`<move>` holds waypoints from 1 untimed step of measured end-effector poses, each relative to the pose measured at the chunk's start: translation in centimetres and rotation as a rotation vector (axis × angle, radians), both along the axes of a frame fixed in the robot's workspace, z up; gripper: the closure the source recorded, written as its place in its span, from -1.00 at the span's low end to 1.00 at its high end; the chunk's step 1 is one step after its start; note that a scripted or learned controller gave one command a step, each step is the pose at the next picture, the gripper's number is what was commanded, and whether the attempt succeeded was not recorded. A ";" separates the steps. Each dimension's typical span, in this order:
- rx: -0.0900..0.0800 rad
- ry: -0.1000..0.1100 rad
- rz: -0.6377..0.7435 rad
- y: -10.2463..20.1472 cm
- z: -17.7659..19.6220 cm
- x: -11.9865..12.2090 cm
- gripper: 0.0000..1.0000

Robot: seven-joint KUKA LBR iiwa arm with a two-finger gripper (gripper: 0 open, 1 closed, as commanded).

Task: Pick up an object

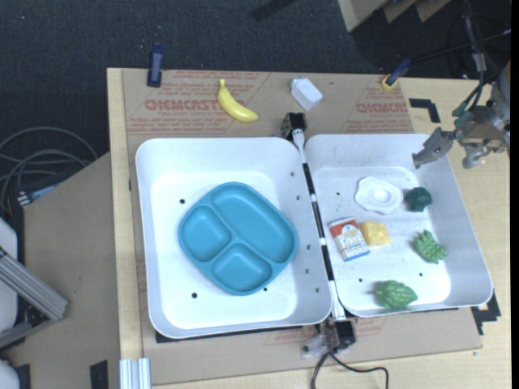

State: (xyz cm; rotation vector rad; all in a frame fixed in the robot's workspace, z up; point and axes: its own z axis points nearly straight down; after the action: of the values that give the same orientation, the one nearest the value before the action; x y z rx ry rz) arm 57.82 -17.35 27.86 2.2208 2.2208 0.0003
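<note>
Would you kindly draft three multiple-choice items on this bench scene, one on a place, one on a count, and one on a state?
1. Where does the banana lie?
A. in the left bin
B. on the cardboard beyond the bins
C. on the blue tray

2. How many green items lie in the right bin?
A. one
B. three
C. five

3. What is the state of the blue tray?
A. upright, its compartments bare
B. flipped over
C. stacked on a second tray

Key: 1 B, the banana rests on the printed cardboard above the left bin. 2 B, a dark green piece, a leafy piece and another show there. 3 A, its three hollows face up with nothing in them.
</note>
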 end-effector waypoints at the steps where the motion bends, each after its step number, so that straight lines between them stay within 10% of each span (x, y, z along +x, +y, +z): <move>1: 0.001 0.002 -0.001 -4.4 -10.2 2.8 -1.00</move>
State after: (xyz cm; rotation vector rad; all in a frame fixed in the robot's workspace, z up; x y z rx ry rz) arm 60.64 -21.78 17.67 2.2233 2.2217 -0.0010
